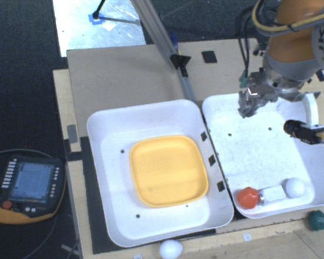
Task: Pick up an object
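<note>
1. Camera view, arm: the gripper (pixel 249 107) hangs over the far edge of the right bin (pixel 260 154), near its back wall. You cannot tell from here whether the jaws are released or clenched; nothing is visible between them.
2. Camera view, targets: the pickable things sit at the right bin's near edge, well apart from the gripper: an orange ball (pixel 248 197), a small white block (pixel 272 194) just beside it, and a white ball (pixel 294 187) at the block's other end.
3. Step in hand, as you should judge it: choosing and approaching. Bring the jaws down toward the near row and centre over one item. The three lie close together, so a sloppy descent may nudge the neighbours. The near wall also crowds the approach.
4. Containers: the left bin (pixel 113 162) holds a yellow square plate (pixel 168 169), lying flat.
5. Outside the bins, on the worktop (pixel 113 73): a white egg-shaped object (pixel 170 249) by the left bin's near rim, and a dark green ball (pixel 316 220) beyond the right bin's corner.
</note>
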Controlling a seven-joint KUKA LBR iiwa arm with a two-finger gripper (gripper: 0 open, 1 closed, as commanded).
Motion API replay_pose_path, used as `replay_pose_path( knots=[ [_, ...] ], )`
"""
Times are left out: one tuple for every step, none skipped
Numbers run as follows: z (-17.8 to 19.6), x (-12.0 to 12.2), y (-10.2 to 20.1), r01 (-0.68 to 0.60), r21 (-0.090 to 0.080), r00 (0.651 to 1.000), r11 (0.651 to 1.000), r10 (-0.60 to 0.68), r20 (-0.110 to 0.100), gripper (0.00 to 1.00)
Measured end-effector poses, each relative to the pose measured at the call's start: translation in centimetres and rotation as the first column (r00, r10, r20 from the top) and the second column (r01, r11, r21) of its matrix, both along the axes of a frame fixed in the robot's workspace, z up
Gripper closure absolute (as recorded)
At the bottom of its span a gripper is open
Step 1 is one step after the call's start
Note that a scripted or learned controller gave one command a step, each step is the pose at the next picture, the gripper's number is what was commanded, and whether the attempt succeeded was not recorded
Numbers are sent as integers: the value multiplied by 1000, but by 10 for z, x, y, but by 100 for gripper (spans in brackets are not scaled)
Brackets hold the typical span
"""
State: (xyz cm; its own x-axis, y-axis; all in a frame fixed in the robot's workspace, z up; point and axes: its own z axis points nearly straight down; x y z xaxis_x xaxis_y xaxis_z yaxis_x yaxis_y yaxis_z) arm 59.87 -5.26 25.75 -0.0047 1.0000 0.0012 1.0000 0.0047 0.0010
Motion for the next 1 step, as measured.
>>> replay_pose_path(
  knots=[
    [-1,-9,43,1,0,1000,1000,-1,0,100]
  ],
)
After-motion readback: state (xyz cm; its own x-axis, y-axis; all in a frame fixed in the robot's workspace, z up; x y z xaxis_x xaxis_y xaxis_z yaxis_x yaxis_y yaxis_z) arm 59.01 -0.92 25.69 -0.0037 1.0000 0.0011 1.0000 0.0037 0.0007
